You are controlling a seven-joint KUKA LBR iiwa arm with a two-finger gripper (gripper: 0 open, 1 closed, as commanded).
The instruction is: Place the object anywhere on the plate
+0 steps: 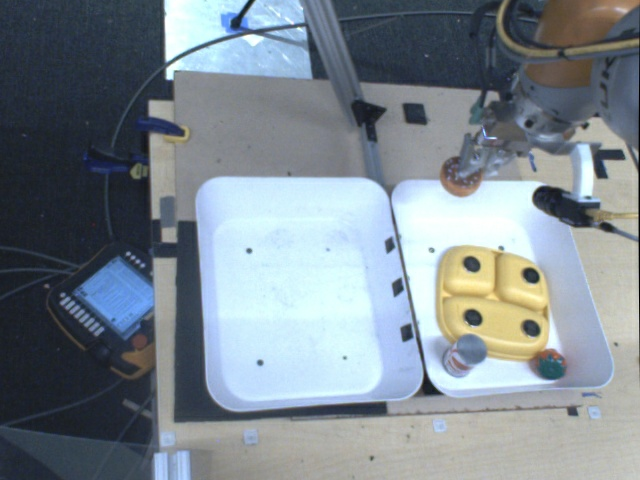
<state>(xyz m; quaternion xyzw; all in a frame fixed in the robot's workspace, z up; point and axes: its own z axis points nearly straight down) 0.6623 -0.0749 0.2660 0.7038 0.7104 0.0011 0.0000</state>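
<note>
A yellow plate (495,303) with several shallow compartments lies in the right bin (580,268), toward its front. My gripper (472,166) hangs over the far rim of that bin, up and to the left of the plate. It is shut on a small round brown and pink doughnut-like object (459,178), which sits at its fingertips above the rim. The plate's top is bare.
A small silver can (463,354) stands at the plate's front left corner, and a green and red ball (549,365) at its front right. The left bin (215,268) lies beside the right one. A metal pole (335,48) slants across the back.
</note>
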